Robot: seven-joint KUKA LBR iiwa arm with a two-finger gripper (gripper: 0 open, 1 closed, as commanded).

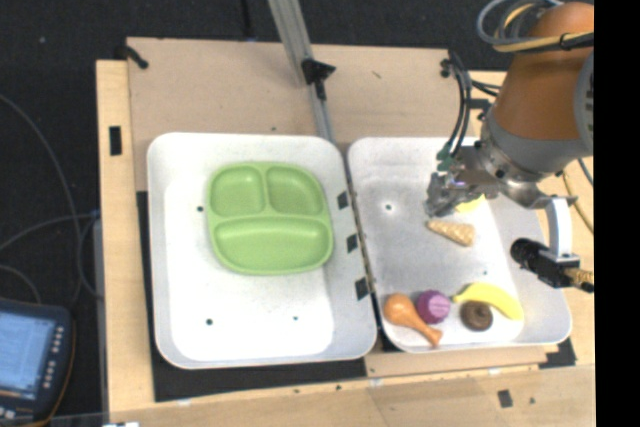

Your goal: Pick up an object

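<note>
My gripper (443,198) hangs low over the upper middle of the right bin (395,177). Just below and right of it lies a tan waffle cone piece (451,232). A small yellow thing (470,203) peeks out beside the gripper's right side; whether it sits between the fingers I cannot make out. Along the bin's front edge lie an orange pear-shaped toy (409,314), a purple onion-like toy (433,305), a brown doughnut (478,316) and a yellow banana (492,298).
The left bin (180,315) holds a green divided plate (270,218). A metal pole (288,15) slants up from between the bins at the back. A black fixture (540,262) on the arm's side overhangs the right bin's right edge.
</note>
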